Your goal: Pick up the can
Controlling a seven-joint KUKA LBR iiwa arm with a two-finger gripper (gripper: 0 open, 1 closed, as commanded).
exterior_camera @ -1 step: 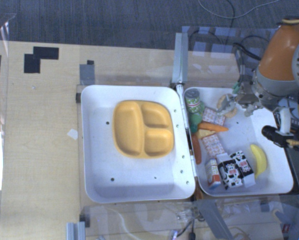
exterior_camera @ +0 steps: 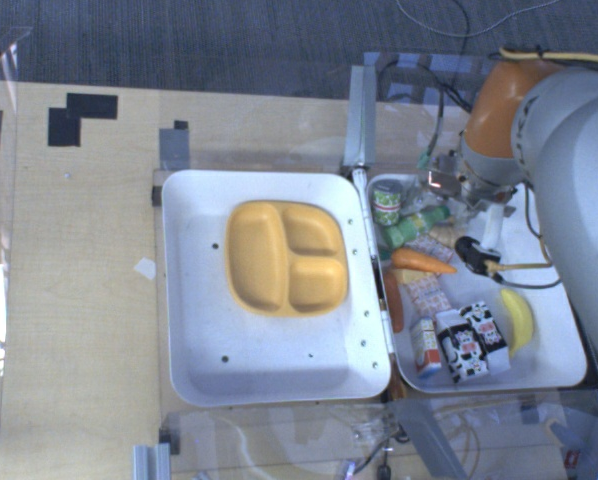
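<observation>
The can (exterior_camera: 386, 203), small with a green and white label and a pale top, stands upright in the far left corner of the right bin (exterior_camera: 564, 363). My gripper (exterior_camera: 442, 188) hangs over the far part of that bin, a short way to the right of the can and apart from it. A green bottle (exterior_camera: 416, 227) lies between them, just in front of the can.
In the right bin lie a carrot (exterior_camera: 422, 261), a reddish sausage (exterior_camera: 393, 303), a banana (exterior_camera: 518, 319), a black-and-white carton (exterior_camera: 471, 342) and a small orange box (exterior_camera: 426, 349). The left bin (exterior_camera: 194, 298) holds a yellow divided plate (exterior_camera: 284, 257). My arm covers the right bin's far right side.
</observation>
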